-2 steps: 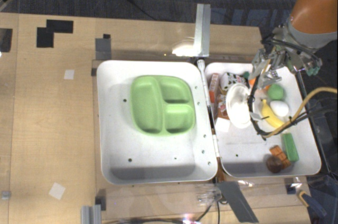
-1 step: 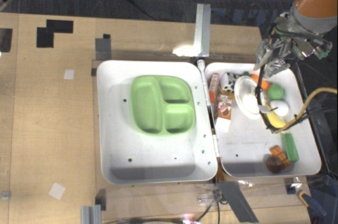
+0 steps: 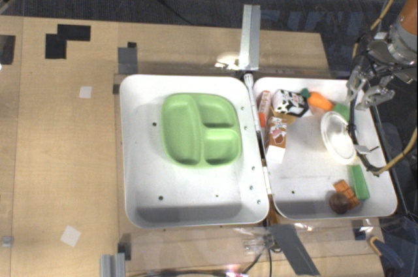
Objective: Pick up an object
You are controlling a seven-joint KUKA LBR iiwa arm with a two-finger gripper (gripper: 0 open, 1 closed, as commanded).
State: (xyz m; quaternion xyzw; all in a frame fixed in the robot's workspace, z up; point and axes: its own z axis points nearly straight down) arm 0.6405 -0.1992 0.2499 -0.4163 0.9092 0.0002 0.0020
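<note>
My gripper (image 3: pixel 368 90) hangs over the far right corner of the right bin (image 3: pixel 307 171), open, with nothing between its fingers. Just to its left lie an orange carrot-like piece (image 3: pixel 320 101) and a black-and-white patterned item (image 3: pixel 288 102). Below the gripper a white bowl (image 3: pixel 337 135) rests on the bin floor. A green block (image 3: pixel 358 181) and a brown lump (image 3: pixel 342 196) lie in the near right corner. A red-and-white packet (image 3: pixel 264 107) and a brown carton (image 3: pixel 277 134) lie along the bin's left wall.
The left bin (image 3: pixel 140 191) holds a green divided plate (image 3: pixel 199 129). A metal post (image 3: pixel 250 37) stands behind the wall between the bins. Black cables run down the right bin's right side (image 3: pixel 366 151).
</note>
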